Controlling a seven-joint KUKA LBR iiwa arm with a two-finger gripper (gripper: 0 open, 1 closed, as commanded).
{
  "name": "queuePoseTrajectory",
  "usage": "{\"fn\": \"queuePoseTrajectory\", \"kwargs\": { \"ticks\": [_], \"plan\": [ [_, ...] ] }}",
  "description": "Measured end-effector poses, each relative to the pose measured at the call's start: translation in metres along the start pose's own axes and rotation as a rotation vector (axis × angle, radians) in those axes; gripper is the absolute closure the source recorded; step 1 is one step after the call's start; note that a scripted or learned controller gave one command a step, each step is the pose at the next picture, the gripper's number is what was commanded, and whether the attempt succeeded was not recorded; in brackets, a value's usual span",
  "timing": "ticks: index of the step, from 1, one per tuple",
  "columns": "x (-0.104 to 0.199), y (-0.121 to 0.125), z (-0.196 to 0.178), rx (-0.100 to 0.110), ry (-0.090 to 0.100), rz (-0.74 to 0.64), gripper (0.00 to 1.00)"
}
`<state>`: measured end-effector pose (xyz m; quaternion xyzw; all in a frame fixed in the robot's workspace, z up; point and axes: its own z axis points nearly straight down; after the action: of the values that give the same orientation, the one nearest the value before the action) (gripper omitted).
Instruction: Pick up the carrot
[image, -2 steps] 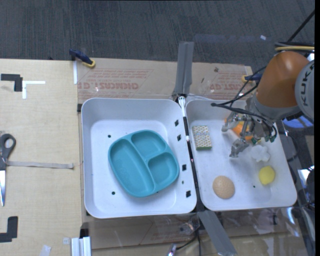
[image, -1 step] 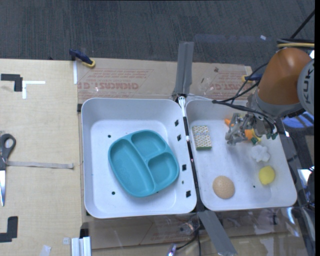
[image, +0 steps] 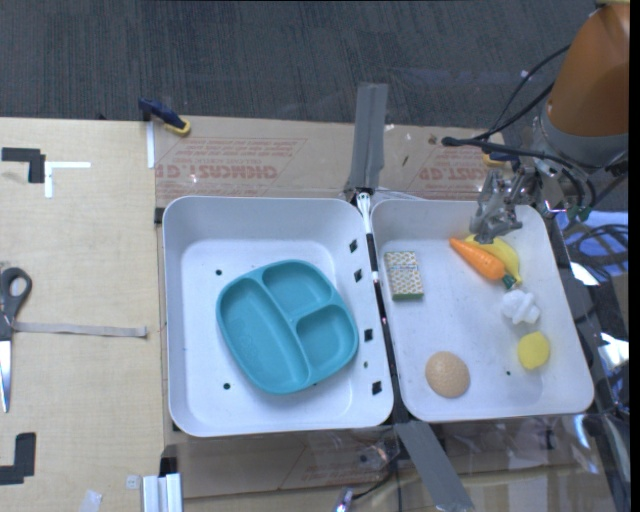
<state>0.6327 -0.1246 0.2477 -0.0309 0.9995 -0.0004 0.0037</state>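
Camera view: carrot (image: 478, 258) lies in right bin (image: 440, 400), far corner, touching a yellow banana (image: 506, 256) partly hidden behind it. Gripper (image: 494, 226) hangs just above the carrot's end; tangled cables blur it, grip state cannot be told. Arm cut off at the frame's edge.

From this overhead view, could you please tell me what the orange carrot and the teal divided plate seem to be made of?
The orange carrot looks like moulded plastic toy food: uniform colour, smooth surface. The teal divided plate seems matte plastic: one even colour, rounded moulded compartments.
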Motion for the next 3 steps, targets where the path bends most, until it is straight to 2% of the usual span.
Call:
{"fn": "queuePoseTrajectory", "kwargs": {
  "ticks": [1, 2, 3],
  "plan": [
    [0.074, -0.047, 0.13, 0.0, 0.004, 0.295, 1.0],
    [0.074, -0.047, 0.13, 0.0, 0.004, 0.295, 0.0],
    [0.018, -0.061, 0.154, 0.001, 0.003, 0.499, 0.0]
  ]
}}
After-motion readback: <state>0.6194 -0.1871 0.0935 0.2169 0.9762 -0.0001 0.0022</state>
